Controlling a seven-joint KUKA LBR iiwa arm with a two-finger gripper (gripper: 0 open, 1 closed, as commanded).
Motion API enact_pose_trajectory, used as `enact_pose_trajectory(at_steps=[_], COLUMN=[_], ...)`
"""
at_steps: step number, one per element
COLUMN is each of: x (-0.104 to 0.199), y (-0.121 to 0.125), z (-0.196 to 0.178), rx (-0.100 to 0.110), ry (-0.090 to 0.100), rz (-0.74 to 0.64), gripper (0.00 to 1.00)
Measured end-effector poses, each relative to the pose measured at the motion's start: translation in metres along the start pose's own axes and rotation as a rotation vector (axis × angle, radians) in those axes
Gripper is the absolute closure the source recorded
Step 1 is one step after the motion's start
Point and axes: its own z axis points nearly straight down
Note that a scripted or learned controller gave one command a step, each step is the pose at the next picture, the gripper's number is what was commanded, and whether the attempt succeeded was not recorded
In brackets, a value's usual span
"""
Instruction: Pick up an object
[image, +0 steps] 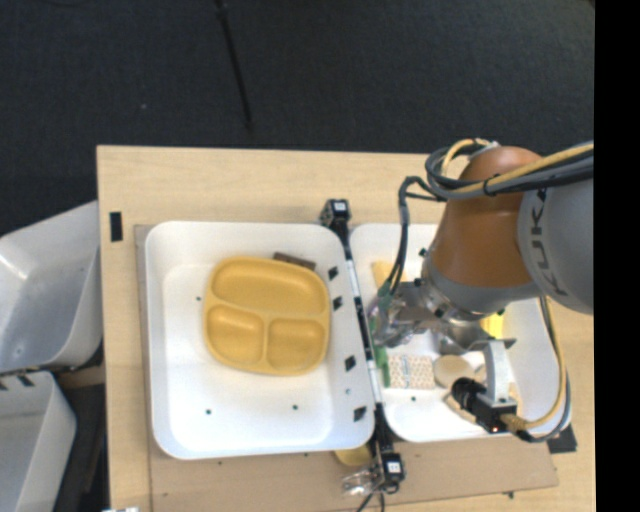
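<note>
We look down on the arm (490, 240), which reaches over the right bin (545, 330), and its wrist covers most of what lies there. The jaws sit somewhere under the wrist, low in this bin, and we cannot tell how far open they are or if they have hold of anything.

Just beside the wrist, on its lower left, lies a small patterned packet (408, 371). Next to it, lower right, there is a pale round piece (453, 369). A bit of yellow object (493, 325) shows at the right of the wrist. Any of these could be the object to pick up, and all are close under the arm.

Far to the left, in the left bin (165, 330), rests a yellow divided plate (268, 315), with a small dark thing (293, 261) touching its upper edge.

We judge that the grasp is near. To do it well, we should center over one item, keep away from the bin wall, and lift straight up, slowly.
</note>
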Motion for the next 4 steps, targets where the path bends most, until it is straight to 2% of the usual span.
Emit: enact_pose_trajectory(at_steps=[1,2,3,4], x=[0.085,0.156,0.103,0.041], y=[-0.002,0.031,0.012,-0.001], z=[-0.012,-0.172,-0.220,-0.206], rx=[0.002,-0.019,-0.004,0.002], ry=[0.003,0.008,0.001,-0.002], rz=[-0.014,-0.014,-0.001,0.001], gripper=[1.00,1.00,1.00,1.00])
